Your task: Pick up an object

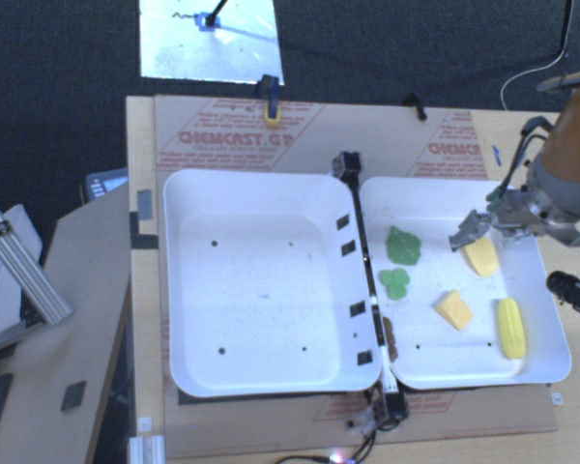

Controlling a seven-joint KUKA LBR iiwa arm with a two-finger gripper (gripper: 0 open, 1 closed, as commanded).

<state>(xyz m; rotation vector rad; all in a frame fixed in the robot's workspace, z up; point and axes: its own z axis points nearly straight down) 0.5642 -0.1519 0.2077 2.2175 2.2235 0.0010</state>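
The right bin (416, 370) holds several small toys. A green leafy piece (402, 246) lies near its left wall, with a smaller green piece (395, 281) just below it. A yellow wedge (453, 309) sits mid-bin and a yellow corn cob (509, 328) lies toward the right wall. Another yellow chunk (481, 257) sits right under my gripper (481, 228), which hangs over the bin's upper right part. The chunk's top edge meets the gripper's underside; whether it is held or resting on the bin floor is unclear.
The left bin (261, 269) lies beside the right one, with a black clip-lined divider (362, 259) between them. The arm's grey body and orange band (570, 162) come in from the right. A metal plate (208, 27) lies beyond the bench.
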